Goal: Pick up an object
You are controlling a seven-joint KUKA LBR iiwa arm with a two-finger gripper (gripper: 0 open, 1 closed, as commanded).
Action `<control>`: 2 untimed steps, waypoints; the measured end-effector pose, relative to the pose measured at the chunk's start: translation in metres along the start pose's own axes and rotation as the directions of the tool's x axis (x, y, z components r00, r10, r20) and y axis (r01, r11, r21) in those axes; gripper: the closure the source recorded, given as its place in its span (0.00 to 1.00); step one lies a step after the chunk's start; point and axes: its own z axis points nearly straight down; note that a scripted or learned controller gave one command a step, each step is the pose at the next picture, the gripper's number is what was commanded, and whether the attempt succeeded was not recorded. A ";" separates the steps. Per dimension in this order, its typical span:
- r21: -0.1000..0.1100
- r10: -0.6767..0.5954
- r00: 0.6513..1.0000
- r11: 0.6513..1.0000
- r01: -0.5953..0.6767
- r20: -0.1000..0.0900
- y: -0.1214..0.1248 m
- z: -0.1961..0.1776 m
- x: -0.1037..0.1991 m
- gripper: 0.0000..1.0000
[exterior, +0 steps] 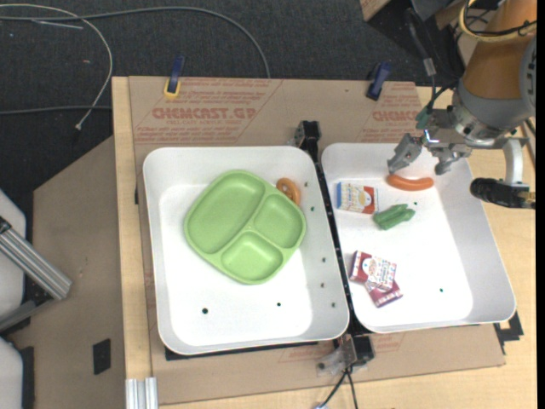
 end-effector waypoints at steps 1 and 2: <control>-0.006 -0.001 1.000 1.000 0.001 0.001 0.001 -0.003 0.000 0.00; -0.005 -0.001 1.000 1.000 0.001 0.001 -0.007 0.049 0.003 0.00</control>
